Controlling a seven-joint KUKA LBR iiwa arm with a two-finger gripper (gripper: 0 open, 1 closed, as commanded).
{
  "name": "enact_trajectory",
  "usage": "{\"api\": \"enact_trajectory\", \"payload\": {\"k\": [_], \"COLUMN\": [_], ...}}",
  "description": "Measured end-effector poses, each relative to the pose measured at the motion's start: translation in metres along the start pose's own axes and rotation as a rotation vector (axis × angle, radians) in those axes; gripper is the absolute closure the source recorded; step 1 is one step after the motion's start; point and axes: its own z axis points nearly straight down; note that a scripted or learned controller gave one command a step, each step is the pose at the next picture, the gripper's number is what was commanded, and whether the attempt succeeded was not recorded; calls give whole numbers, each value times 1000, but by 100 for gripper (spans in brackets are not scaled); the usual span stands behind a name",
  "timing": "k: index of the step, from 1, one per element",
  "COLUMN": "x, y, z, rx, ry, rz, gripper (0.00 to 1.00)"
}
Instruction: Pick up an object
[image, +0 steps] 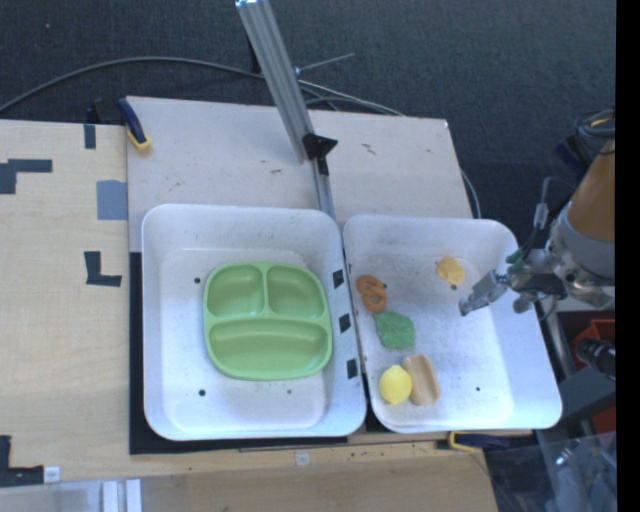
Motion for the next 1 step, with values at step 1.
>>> {"api": "enact_trajectory", "payload": {"k": [1], "x": [0], "y": [0], "z": [0], "rx": [0], "ry": [0], "rz": [0], "gripper": [0]}}
